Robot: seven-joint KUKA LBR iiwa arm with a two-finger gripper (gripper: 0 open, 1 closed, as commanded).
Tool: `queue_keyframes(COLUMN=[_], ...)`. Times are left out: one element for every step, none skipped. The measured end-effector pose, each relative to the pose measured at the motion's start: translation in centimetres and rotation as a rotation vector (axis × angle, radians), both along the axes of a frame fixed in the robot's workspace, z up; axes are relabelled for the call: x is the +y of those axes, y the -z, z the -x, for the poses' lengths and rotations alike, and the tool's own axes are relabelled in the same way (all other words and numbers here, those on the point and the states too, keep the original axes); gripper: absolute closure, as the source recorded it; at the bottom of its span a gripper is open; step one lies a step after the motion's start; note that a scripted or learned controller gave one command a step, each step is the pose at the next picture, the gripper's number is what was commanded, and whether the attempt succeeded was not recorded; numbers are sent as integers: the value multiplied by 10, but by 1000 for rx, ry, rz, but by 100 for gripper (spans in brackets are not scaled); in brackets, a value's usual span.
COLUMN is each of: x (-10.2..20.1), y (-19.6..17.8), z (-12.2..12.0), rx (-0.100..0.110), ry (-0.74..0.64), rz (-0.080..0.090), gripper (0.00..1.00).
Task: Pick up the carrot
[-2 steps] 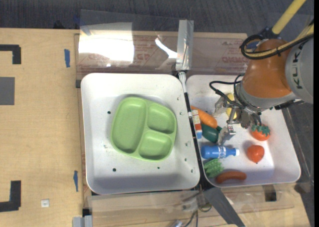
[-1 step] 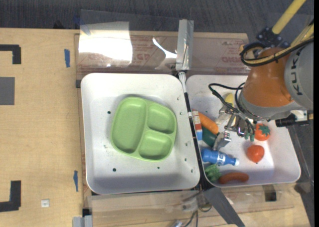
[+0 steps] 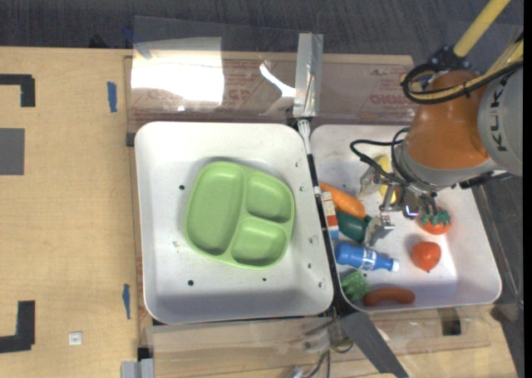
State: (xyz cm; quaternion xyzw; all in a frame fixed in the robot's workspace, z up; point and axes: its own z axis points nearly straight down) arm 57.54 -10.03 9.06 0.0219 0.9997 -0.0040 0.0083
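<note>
- A robotics lab or test cell, not a home or a kitchen.
- A plywood bench (image 3: 58,227) with black tape marks (image 3: 21,90) and blue tape tabs (image 3: 111,95) on its left part.
- Two shallow white bins (image 3: 158,202) side by side, with a clear plastic screen (image 3: 216,77) along their far edge.
- A grey industrial arm with an orange band (image 3: 445,131) on the right, with loose cables (image 3: 428,77) on it.
- Toy plastic food (image 3: 370,262) in the right bin and a green divided tray (image 3: 237,214) in the left one.

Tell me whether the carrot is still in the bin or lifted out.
In the bin. The carrot lies on the floor of the right bin by its left wall; the gripper hovers beside it, not around it.
</note>
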Motion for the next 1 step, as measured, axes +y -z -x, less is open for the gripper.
queue_keyframes(x=[6], y=[0], z=[24], rx=[0], ry=[224], rz=[-9], gripper=[0])
